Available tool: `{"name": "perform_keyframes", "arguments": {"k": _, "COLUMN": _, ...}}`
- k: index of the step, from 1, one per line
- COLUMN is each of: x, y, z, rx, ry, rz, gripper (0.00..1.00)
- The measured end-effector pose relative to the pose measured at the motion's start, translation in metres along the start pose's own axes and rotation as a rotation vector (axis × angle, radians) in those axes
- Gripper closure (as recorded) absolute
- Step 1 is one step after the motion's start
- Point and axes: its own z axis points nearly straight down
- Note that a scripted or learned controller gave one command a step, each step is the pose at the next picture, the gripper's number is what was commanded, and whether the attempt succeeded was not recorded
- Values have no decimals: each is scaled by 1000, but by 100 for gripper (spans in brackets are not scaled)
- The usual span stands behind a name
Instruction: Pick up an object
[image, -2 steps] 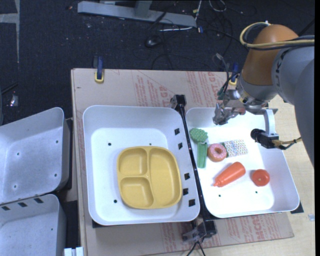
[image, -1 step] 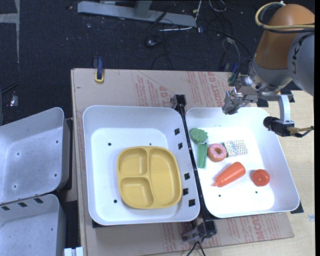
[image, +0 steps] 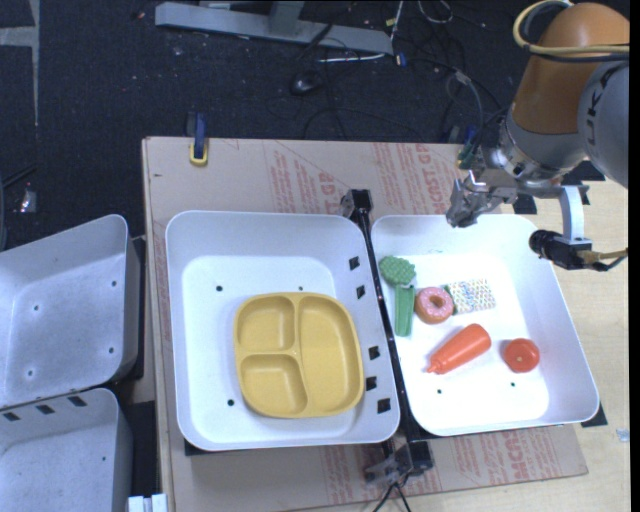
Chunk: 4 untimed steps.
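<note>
hand above bin's far rim | carrot well below (untouched)

All the grabbable stuff sits in the right bin, below the hand. Closest to it, down and a bit left, is a green broccoli-looking piece with its stem pointing away. Right beside that is a pink donut, lying flat, touching a speckled block that's almost straight under the hand. Further out is an orange carrot, lying at a slant, tip toward lower left. A red tomato sits just right of the carrot, farthest from the hand.
</note>
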Motion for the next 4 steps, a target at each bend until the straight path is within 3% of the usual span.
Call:
{"name": "perform_keyframes", "arguments": {"k": 2, "x": 97, "y": -41, "z": 22, "rx": 6, "ry": 2, "rz": -4, "gripper": 100}}
{"name": "perform_keyframes", "arguments": {"k": 4, "x": 194, "y": -83, "z": 3, "rx": 5, "ry": 2, "rz": -5, "gripper": 100}}
